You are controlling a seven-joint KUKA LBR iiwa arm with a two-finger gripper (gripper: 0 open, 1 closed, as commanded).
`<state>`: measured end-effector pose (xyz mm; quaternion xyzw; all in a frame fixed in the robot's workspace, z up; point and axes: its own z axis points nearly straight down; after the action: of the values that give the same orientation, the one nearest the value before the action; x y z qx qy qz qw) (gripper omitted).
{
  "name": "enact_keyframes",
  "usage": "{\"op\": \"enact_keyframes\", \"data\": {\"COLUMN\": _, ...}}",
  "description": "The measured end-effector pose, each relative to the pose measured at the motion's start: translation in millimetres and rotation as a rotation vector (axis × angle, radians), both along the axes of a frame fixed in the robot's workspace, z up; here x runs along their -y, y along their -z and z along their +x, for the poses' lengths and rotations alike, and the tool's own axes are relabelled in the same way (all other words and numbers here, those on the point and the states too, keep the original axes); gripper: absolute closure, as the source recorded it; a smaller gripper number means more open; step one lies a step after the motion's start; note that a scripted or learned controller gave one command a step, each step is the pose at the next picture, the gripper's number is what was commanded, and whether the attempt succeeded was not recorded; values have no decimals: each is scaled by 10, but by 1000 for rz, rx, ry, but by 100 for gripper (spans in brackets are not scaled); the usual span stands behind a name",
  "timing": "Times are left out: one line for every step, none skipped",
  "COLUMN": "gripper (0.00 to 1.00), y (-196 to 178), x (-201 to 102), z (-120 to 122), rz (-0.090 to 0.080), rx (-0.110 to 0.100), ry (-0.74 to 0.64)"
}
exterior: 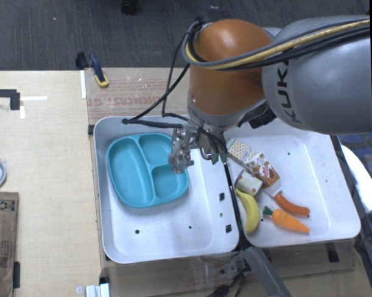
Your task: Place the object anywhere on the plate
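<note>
Two bins sit side by side on the surface (41, 180), sharing a central divider. The left bin (158, 237) holds a divided plate (147, 170) in its 10 o'clock portion, near the far wall. The end effector (181, 156) hangs over the plate's 3 o'clock rim, close to the divider. In the right bin (321, 170), a snack packet (253, 162) lies toward 9 o'clock. A banana (249, 209) rests at 7 o'clock against the divider, just beside the packet's near end. Two carrots (289, 214) lie at 6 o'clock, one behind the other, at 3 o'clock of the banana. The arm (305, 67) overhangs the right bin's far side.
</note>
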<state>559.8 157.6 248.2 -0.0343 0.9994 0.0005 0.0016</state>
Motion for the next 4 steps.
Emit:
{"op": "enact_keyframes", "data": {"gripper": 100, "y": -1, "x": -120, "z": -595, "rz": -1, "rx": -3, "ry": -68}}
{"op": "enact_keyframes", "data": {"gripper": 100, "y": 59, "x": -358, "z": -726, "rz": -1, "rx": -3, "ry": -46}}
{"op": "enact_keyframes", "data": {"gripper": 100, "y": 486, "x": -371, "z": -716, "rz": -1, "rx": -5, "ry": -3}}
{"op": "enact_keyframes", "data": {"gripper": 100, "y": -342, "x": 492, "z": -608, "rz": -1, "rx": 0, "ry": 103}}
